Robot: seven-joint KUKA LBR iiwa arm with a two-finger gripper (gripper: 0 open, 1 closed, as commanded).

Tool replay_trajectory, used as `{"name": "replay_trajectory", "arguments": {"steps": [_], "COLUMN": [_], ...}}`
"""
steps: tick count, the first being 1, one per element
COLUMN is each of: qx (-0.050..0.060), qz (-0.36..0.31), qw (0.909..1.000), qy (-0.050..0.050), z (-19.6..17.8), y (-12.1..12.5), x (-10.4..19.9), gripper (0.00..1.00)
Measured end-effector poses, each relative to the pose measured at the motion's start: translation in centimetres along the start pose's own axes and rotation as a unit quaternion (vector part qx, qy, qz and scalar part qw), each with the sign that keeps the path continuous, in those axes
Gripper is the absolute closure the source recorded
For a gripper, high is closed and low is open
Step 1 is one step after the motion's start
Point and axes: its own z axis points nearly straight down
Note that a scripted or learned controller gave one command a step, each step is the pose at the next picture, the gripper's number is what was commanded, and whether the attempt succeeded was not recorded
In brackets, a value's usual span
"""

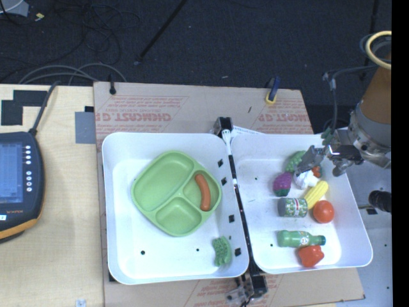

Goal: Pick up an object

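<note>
We see the gripper (324, 156) at the upper right of the right bin (358, 261), reaching in from three o'clock; it hovers just above a small cluster of toy food, and we cannot tell how it stands or whether it has hold of anything. Directly beneath it lie a green leafy piece (295, 160) and a small white piece (300, 180); at about seven o'clock from the gripper sits a purple item (282, 183); at six o'clock lies a yellow corn cob (316, 192), touching a small can (293, 206) on its left and near a red-orange tomato (323, 212) below it. Further toward six o'clock a green bottle (300, 238) lies on its side, with a red pepper (310, 256) just below it.

In the left bin (115, 261) we find a green divided plate (169, 192) with a sausage (204, 191) in its right compartment; a green broccoli piece (222, 251) rests at five o'clock from the plate, apart from it.
</note>
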Motion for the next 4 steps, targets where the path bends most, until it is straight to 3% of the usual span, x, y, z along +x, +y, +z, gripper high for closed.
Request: {"name": "replay_trajectory", "arguments": {"steps": [1,2,3,4], "qx": [0.001,0.001,0.007,-0.009], "qz": [0.0,-0.003,0.0,-0.006], "qw": [1.0,1.0,1.0,0.9999], "qy": [0.0,0.001,0.001,0.002], "z": [-1.0,1.3,9.3,-6.5], "y": [0.0,0.3,-6.0,-6.4], "x": [-0.1,6.9,8.4,17.4], "gripper": [1.0,1.0,1.0,1.0]}}
